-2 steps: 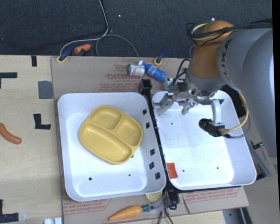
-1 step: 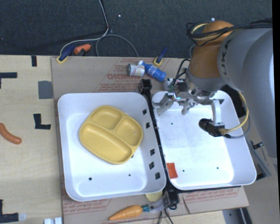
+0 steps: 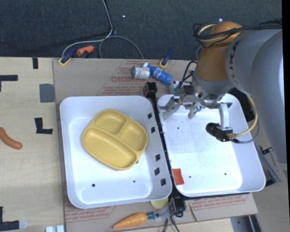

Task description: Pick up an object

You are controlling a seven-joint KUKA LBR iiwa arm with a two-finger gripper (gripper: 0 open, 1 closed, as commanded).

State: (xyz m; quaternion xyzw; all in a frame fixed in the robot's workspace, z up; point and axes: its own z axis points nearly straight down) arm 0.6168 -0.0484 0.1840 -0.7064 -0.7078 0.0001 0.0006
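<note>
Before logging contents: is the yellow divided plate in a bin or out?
In: the yellow plate lies flat inside the left bin.

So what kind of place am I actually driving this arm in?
Most likely a robotics lab's grasping test bench: two white bins clamped side by side on cardboard, toy food such as a carrot and sausage lying around, and black tape markers on the tabletop.

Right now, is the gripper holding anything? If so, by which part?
Nothing shows between the fingers. The gripper hangs over the right bin, by its upper left corner; the yellow tray lies in the left bin.
</note>
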